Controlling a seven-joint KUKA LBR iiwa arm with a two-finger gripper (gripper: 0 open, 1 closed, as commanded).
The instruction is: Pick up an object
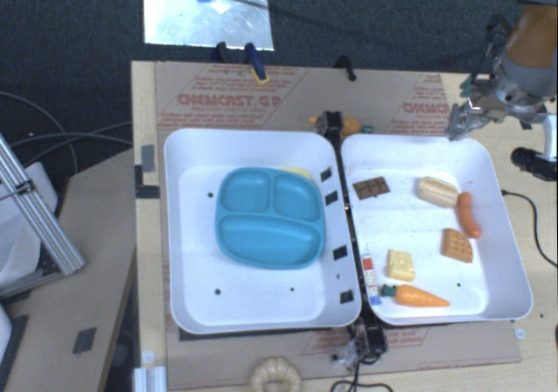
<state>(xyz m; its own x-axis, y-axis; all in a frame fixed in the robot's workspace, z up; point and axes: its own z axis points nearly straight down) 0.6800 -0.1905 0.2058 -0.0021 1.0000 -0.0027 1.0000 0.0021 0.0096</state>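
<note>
The right bin (488, 164) holds a brown chocolate bar (370, 188), a pale bread roll (437, 191), an orange-red sausage (469, 214), a brown waffle (456, 245), a yellow cheese block (400, 265) and an orange carrot (420, 297). My gripper (459, 125) hangs above the back right corner of that bin, over the bench just beyond its rim. It is apart from every object, and nothing shows between its fingers.
The left bin (187, 207) holds a blue divided plate (268, 216) with a yellow item (299, 172) peeking out behind it. A black clamp strip (340, 225) joins the bins. A small white and red item (370, 273) lies by the right bin's left wall.
</note>
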